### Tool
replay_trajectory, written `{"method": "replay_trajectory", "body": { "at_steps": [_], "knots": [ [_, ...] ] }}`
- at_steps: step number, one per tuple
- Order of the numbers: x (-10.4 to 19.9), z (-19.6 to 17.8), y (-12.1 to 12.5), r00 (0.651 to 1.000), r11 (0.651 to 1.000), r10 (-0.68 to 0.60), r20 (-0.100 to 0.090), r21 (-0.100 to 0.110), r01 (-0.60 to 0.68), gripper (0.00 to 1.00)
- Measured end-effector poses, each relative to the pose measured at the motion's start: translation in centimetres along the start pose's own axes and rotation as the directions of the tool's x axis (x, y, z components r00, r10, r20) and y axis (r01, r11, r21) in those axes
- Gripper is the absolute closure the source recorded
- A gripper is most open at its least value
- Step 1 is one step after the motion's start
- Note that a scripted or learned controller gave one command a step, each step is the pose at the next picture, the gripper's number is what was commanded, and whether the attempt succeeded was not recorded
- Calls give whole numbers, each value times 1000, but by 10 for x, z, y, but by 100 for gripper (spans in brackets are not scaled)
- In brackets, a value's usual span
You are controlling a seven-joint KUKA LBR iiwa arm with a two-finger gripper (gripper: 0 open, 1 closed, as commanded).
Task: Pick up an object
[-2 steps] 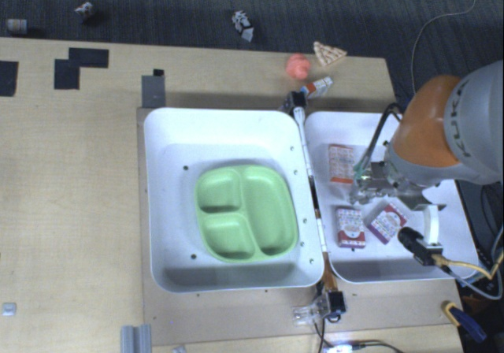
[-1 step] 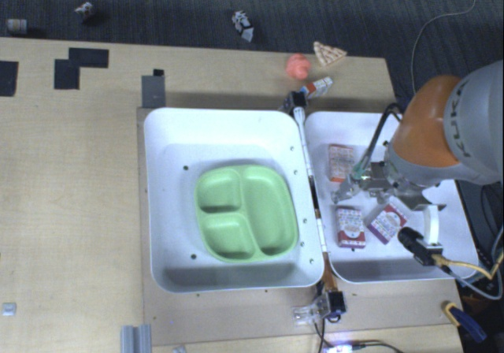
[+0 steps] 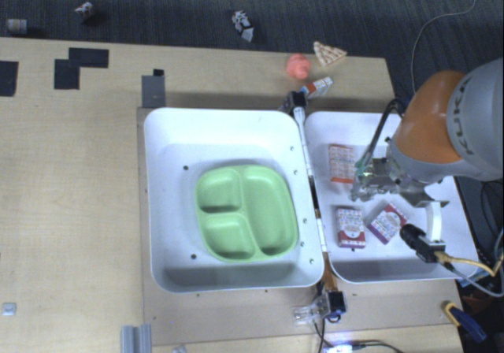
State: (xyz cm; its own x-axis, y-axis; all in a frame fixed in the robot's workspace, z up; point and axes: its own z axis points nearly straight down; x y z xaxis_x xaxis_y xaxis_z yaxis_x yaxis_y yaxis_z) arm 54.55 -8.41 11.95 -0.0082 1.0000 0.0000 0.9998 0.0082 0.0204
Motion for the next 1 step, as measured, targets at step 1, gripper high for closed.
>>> {"method": "replay_trajectory", "body": {
  "at_steps": [1],
  "knots": [
    [0, 0, 0, 1000, 1000, 0, 0, 0, 0, 0]
  ]
}}
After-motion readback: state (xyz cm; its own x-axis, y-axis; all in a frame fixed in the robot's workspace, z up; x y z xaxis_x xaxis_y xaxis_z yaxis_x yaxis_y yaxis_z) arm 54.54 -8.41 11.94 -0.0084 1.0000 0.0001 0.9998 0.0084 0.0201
